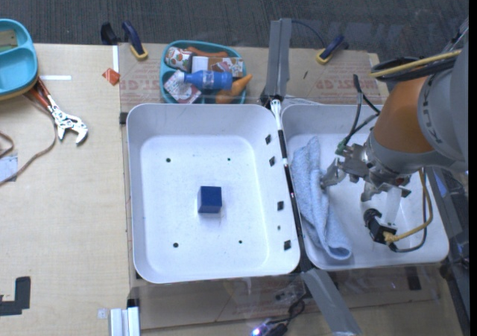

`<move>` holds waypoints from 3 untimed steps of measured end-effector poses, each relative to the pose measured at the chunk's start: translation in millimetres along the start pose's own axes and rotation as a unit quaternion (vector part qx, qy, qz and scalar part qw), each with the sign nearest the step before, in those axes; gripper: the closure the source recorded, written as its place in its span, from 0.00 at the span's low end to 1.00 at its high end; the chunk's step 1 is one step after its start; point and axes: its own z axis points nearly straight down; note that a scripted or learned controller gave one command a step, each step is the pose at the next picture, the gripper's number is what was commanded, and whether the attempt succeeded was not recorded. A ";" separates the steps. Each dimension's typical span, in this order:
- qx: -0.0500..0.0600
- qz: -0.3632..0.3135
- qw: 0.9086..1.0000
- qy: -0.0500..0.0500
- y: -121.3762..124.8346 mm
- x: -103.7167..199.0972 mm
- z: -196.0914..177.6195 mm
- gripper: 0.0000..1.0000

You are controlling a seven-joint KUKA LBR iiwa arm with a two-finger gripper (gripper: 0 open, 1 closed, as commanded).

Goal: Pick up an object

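Adjustable wrench [65, 123] on the bench far left, outside the bins. Blue block [210, 200] sits alone near the middle of the left bin [141, 141], flat on the floor. Right bin [425, 249]: light-blue towel [314, 200] bunched along its left wall. Gripper [333, 176] low over the towel's right edge, possibly touching it; finger state hidden, can't tell.

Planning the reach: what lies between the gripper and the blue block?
In the camera view, a light-blue towel and the bins' adjoining walls separate gripper from blue block.
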 end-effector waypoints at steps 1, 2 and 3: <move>-0.002 -0.017 1.000 0.000 71.1 -43.3 -29.6 0.00; -0.001 0.001 1.000 0.000 51.4 -86.3 -111.2 0.00; 0.000 0.000 1.000 -0.001 51.9 -86.9 -119.1 1.00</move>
